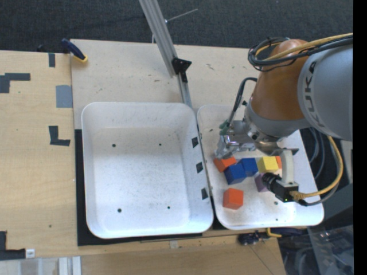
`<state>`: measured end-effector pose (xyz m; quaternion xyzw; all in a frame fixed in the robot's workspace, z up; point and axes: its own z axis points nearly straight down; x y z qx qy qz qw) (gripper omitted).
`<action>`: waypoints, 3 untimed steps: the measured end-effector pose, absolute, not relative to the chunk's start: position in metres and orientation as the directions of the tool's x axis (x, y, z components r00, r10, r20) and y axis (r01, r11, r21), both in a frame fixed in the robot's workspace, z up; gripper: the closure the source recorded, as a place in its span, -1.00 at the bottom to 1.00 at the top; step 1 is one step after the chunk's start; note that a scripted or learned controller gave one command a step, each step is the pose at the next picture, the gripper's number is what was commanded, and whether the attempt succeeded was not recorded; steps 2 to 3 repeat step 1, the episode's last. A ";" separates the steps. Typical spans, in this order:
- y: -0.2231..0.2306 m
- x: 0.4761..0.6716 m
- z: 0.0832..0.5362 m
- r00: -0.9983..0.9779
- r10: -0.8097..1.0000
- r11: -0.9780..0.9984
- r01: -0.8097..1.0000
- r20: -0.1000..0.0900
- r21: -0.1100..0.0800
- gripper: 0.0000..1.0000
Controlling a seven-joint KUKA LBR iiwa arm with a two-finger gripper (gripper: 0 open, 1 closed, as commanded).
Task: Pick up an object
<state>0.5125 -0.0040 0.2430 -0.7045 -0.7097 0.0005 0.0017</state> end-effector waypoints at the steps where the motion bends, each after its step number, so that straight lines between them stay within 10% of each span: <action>1: 0.056 0.501 0.232 -0.007 1.000 0.007 1.000 0.002 -0.004 1.00; 3: 0.056 0.501 0.232 -0.007 1.000 0.007 1.000 0.002 -0.004 1.00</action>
